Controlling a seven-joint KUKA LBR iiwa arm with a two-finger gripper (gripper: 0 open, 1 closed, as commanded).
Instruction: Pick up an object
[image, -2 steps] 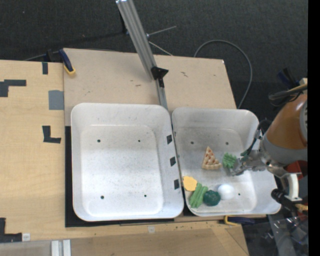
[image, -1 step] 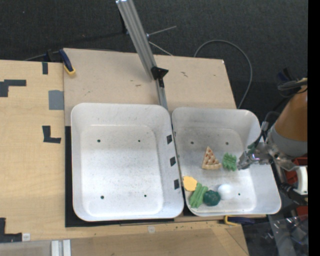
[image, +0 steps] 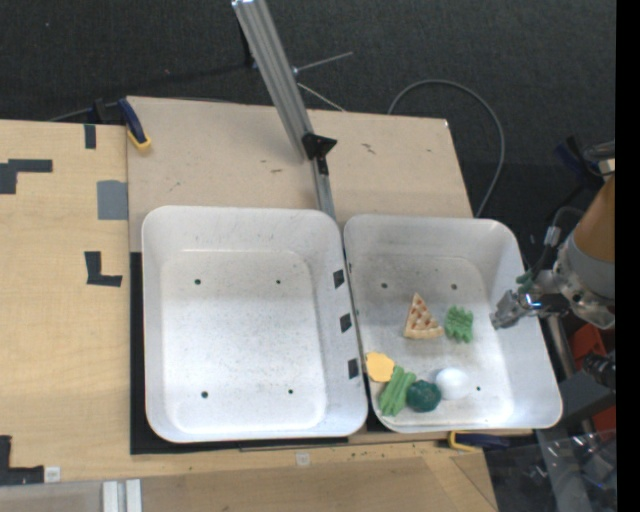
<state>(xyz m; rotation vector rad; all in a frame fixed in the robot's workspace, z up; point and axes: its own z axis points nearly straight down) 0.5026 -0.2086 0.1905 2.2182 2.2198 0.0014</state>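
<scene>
Robotics lab — plywood bench (image: 250, 160), taped marks (image: 112, 199), loose cables (image: 440, 95).

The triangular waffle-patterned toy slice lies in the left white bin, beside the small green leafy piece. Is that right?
Wrong bin. The triangular waffle-patterned toy slice lies in the right white bin, beside the small green leafy piece, as the camera view shows.

arm (image: 600, 250) cut off at the right edge, tool (image: 505, 310) too small and blurred to read
</scene>
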